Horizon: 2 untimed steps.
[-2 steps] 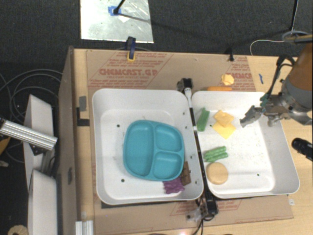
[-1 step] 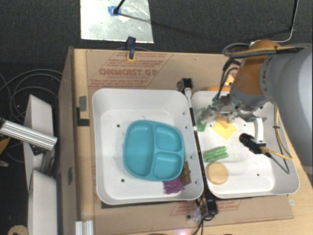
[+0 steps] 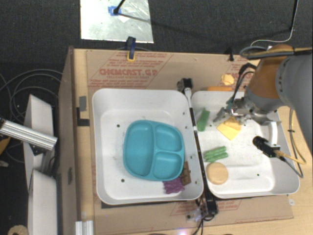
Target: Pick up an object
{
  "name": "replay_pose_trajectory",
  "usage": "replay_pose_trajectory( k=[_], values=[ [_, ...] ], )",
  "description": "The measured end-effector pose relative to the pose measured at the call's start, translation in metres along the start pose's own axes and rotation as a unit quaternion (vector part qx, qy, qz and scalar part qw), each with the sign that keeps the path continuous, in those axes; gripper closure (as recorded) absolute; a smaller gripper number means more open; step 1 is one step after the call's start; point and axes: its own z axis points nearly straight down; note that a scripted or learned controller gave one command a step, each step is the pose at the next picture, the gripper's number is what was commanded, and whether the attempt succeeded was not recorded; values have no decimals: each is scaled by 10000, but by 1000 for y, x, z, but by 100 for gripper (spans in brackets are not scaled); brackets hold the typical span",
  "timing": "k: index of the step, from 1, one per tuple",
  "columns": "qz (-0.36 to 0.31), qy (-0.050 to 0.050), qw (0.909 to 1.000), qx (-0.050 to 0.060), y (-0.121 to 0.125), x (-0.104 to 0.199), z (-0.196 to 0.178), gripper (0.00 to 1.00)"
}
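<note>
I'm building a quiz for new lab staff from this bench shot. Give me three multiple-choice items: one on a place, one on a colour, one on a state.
1. Where does the divided plate lie?
A. left bin
B. right bin
C. on the cardboard

2. What colour is that plate?
A. red
B. teal
C. black

3. How does the gripper stand to the yellow wedge?
A. lifted high with it
B. just above it, wedge lying in the bin
C. over the left bin

Answers:
1 A: the divided plate fills the left bin.
2 B: it is plainly teal.
3 B: the gripper sits over the yellow wedge, which rests in the right bin.
</note>
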Motion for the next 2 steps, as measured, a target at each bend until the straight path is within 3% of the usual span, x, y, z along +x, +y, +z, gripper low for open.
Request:
replay_pose_trajectory(
  k=[1,2],
  values=[
    [-7,1,10000,61,-23,17,-130,0],
    [36,1,9999,120,-31,-35,19,0]
  ],
)
